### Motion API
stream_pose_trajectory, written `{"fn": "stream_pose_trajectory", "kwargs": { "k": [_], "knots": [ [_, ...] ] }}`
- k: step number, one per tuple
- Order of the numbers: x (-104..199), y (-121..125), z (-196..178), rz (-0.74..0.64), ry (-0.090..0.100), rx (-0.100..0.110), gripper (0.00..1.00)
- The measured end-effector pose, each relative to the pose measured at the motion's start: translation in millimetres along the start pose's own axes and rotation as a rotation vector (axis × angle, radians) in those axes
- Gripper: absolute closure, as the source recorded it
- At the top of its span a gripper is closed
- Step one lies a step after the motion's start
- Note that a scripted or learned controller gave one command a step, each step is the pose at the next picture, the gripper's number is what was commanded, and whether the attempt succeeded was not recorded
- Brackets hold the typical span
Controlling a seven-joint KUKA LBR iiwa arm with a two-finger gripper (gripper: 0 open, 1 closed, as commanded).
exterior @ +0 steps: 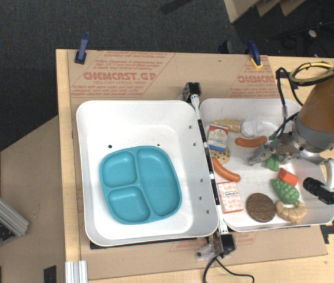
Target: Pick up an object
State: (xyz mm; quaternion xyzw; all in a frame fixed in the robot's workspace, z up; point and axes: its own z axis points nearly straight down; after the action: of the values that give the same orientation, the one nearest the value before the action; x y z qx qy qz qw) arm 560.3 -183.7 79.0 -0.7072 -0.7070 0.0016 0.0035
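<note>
In the right bin, at the frame's right, the gripper hangs low among the toy food; I cannot tell its state. A sausage lies just above-left of it, a green piece just beside it. The brown board reads "CHEMCAST G.P". The left bin holds a teal divided tray, with open white floor around it.
</note>
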Motion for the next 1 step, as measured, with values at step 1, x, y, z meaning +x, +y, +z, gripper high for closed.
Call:
{"fn": "stream_pose_trajectory", "kwargs": {
  "k": [1],
  "knots": [
    [-1.0,1.8,-16.3,0.001,-0.004,-0.01,1.0]
  ]
}}
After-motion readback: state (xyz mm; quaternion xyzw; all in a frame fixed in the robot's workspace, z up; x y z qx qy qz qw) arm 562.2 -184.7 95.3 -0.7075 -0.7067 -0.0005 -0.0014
